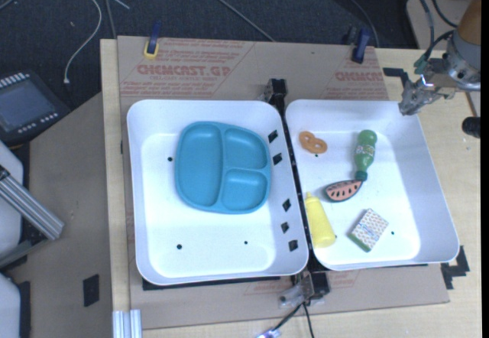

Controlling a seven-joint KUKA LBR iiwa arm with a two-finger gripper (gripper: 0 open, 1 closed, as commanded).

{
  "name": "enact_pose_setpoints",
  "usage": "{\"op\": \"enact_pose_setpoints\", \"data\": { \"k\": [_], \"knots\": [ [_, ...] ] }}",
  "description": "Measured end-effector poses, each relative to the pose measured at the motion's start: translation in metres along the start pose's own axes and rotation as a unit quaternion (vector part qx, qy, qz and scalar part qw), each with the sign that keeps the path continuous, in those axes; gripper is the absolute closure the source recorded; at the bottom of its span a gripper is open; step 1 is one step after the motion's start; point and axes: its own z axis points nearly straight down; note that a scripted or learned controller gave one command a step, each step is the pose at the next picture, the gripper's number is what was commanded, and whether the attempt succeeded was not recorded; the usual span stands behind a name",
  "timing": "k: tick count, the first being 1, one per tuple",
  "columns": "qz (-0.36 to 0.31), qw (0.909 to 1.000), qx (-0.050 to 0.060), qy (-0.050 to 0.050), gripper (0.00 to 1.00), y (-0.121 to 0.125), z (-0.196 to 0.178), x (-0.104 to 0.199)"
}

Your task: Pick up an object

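Gripper (pixel 410 102) sits over the far-right corner of the right bin (pixel 432 176), nothing between the fingers; can't tell how far they're apart. Nearest object, the green bottle (pixel 364 154), lies left and nearer, well apart from it.

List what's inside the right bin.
Right bin holds five loose items: pretzel, green bottle, watermelon slice, yellow bottle, and a patterned sponge. None overlap; whatever lies beneath each item is hidden.
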Motion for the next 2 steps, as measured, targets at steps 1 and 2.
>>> {"op": "enact_pose_setpoints", "data": {
  "k": [1, 2],
  "knots": [
    [0.000, 1.0000, 0.000, 0.000, 1.00, 0.002, -0.046, 0.000],
    [-0.001, 1.0000, 0.004, 0.002, 1.00, -0.008, -0.050, 0.056]
  ]
}}
